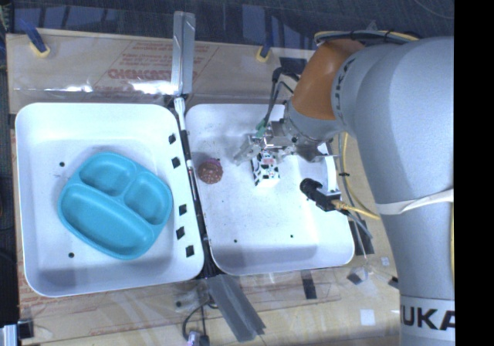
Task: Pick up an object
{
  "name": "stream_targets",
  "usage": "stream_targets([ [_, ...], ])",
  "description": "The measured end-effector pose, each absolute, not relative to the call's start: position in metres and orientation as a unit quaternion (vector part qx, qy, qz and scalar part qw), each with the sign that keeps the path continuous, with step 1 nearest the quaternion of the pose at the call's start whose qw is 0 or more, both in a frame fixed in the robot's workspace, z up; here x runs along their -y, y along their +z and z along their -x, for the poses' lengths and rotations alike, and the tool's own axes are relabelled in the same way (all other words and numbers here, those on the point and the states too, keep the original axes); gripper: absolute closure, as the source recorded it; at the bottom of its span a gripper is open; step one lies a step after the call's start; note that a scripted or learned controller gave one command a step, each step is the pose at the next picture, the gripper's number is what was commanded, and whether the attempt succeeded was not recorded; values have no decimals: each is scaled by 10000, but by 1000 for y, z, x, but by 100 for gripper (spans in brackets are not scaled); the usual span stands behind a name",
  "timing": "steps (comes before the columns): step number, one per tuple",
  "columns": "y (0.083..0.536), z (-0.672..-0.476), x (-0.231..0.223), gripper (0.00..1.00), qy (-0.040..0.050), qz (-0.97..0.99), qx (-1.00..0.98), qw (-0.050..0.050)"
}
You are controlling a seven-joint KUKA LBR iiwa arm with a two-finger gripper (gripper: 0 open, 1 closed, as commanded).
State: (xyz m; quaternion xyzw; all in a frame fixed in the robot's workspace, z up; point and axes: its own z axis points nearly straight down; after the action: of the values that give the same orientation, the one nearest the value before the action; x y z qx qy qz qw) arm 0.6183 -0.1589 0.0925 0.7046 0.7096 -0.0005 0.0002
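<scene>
Black-and-white toy (267, 173) is lying on the floor of the right-hand bin (255, 238), in its upper middle part. It is small and pale with dark spots, too small to make out further. The pincer (265, 145) is hanging directly over it, touching or nearly touching the toy's top; which of the two I cannot tell, nor whether the pincer is open or closed. The grey arm (401, 128) is reaching in from the right, its orange band (320, 82) showing above the wrist and covering the bin's far right corner. A brown ball (209, 171) is sitting to the left of the toy, apart from it and close to the wall between the bins. In the left-hand bin (38, 259) a blue divided plate (116, 204) is lying flat, turned at a slant, with three compartments showing. Both bins are resting side by side on the surface (93, 66)
</scene>
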Motion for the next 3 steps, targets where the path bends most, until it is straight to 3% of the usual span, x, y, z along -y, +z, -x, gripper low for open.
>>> stream_targets([
  [1,102,-618,159,100,-9,-7033,-7109,-5],
  [2,183,-658,210,100,0,-7045,-7097,3],
  [3,182,-657,209,0,-2,-7043,-7099,-2],
])
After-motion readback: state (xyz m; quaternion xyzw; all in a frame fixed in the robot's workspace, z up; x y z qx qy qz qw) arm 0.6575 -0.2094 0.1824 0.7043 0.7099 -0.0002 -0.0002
